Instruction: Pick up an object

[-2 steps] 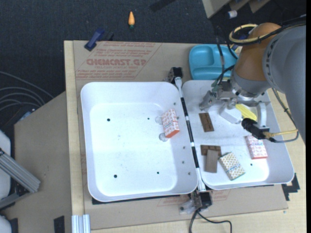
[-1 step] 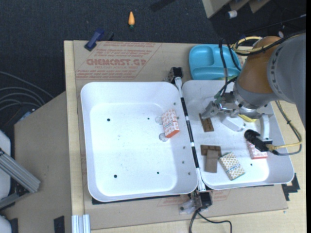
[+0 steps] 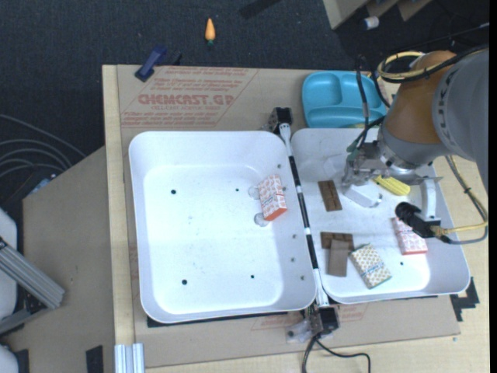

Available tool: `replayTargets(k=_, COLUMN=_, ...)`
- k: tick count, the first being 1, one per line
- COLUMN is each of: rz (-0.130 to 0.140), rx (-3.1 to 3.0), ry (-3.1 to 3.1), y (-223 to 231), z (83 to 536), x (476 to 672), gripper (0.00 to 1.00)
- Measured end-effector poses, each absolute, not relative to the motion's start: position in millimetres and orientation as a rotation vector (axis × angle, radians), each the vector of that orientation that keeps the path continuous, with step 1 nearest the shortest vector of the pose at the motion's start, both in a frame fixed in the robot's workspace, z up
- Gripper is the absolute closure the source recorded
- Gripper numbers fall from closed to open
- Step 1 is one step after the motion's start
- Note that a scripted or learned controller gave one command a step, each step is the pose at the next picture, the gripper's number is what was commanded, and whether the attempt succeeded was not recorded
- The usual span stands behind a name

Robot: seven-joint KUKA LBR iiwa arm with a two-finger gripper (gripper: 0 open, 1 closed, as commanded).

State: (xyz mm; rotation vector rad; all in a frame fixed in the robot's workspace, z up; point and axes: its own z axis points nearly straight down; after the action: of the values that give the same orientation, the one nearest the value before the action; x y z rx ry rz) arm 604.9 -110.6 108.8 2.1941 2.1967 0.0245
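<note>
The arm reached into the right bin [image 3: 450, 280], its gripper [image 3: 359, 171] low near the bin's back part, above a white piece [image 3: 362, 196]; I could not tell how it stood. A brown bar [image 3: 331, 195] lay just beside. A red-and-white box [image 3: 272, 197] sat in the left bin [image 3: 155, 154].

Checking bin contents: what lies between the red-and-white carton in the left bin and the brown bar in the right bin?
In the camera view, between the carton and brown bar: the two bins' adjoining rims.
</note>
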Motion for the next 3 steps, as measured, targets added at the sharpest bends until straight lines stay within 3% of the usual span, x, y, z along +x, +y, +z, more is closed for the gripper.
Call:
replayTargets(k=1, rz=0.025, rx=2.194, ry=2.198, y=-110, z=108, x=604.7, gripper=0.0)
replayTargets(k=2, rz=-0.002, rx=2.224, ry=2.223, y=-102, z=84, x=555.8, gripper=0.0)
replayTargets(k=3, rz=0.001, rx=2.221, ry=2.222, y=-98, z=85, x=627.1, gripper=0.0)
